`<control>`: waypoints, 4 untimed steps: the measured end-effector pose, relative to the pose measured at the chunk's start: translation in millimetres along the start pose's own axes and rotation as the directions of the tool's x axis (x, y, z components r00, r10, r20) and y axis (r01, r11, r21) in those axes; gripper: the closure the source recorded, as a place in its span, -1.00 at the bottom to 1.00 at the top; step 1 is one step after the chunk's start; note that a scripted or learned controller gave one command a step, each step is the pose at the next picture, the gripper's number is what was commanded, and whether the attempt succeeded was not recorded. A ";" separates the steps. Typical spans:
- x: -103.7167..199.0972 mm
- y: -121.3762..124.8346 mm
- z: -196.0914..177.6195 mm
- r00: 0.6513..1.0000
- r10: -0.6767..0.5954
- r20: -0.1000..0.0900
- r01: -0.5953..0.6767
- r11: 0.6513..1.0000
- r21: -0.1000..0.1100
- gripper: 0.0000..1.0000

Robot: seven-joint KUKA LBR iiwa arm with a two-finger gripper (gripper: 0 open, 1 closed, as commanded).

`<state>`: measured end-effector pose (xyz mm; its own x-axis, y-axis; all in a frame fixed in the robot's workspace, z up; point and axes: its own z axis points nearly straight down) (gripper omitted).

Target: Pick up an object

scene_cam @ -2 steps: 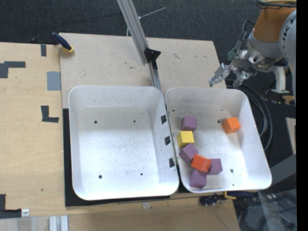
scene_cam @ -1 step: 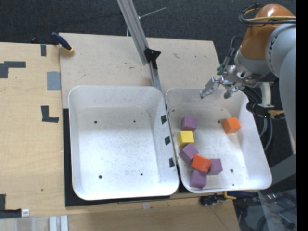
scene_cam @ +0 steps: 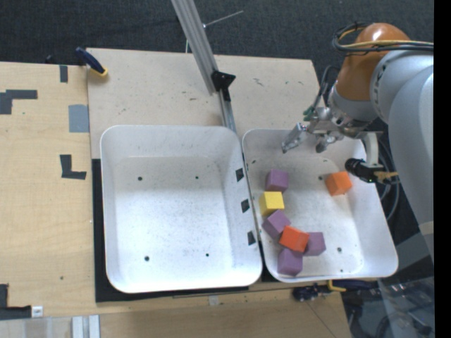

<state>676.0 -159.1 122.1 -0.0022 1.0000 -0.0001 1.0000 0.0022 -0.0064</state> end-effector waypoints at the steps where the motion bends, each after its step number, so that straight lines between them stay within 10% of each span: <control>1: 0.0 1.5 -14.1 1.000 -0.001 0.002 0.001 1.000 -0.005 1.00; 4: 2.1 -1.4 -158.7 1.000 0.001 0.001 -0.001 1.000 -0.011 1.00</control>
<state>675.6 -156.9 280.8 -0.0013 1.0000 -0.0012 1.0000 0.0013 0.0048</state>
